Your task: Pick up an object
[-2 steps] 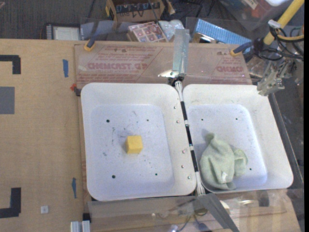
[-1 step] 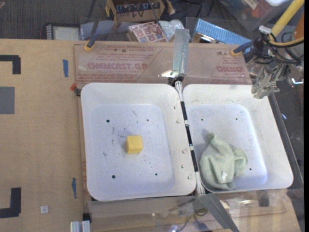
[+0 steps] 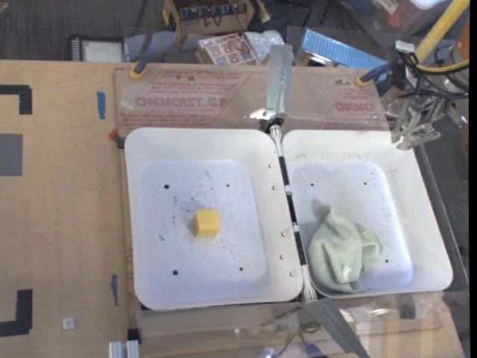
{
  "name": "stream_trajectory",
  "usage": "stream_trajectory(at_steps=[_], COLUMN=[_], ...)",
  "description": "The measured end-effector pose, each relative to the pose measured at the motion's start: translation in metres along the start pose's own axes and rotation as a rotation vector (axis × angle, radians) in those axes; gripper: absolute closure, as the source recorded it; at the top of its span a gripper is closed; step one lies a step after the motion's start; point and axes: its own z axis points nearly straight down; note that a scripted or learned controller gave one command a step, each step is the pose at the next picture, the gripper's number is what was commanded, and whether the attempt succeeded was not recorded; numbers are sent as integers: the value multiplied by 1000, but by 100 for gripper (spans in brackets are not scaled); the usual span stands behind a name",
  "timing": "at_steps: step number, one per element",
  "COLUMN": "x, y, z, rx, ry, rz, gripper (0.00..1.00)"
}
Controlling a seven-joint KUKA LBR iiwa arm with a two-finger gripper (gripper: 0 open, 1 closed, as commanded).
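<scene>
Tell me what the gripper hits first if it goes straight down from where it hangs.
Probably the top right rim of the right bin, or the bench just outside it. The gripper hangs near that corner, and depth is unclear from this slant.

Even, soft overhead light; a slightly grainy, low-resolution frame.

The two shallow white plastic bins [image 3: 149, 170] are the brightest surfaces, close to washed out along their rims yet without hard glare. The small yellow foam cube [image 3: 208, 223] throws only a faint, short shadow at its base, and the crumpled pale green cloth [image 3: 343, 250] shades softly into its own folds. A small bright glint sits on the upright metal strip [image 3: 279, 80] between the bins. The cluttered dark floor [image 3: 67, 10] along the top is dim. Edges everywhere look mildly soft, with fine detail smeared.
</scene>
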Motion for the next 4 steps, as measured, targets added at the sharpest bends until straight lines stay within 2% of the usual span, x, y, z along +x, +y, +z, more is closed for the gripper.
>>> stream_trajectory(at_steps=[1, 2, 3, 4], x=[0, 0, 0, 5], y=[0, -1, 0, 3], z=[-32, -165, -64, -45], rx=[-1, -2, -3, -7], ry=[0, 2, 2, 3], rz=[-320, -148, -267, -580], gripper=[100, 100, 100, 100])
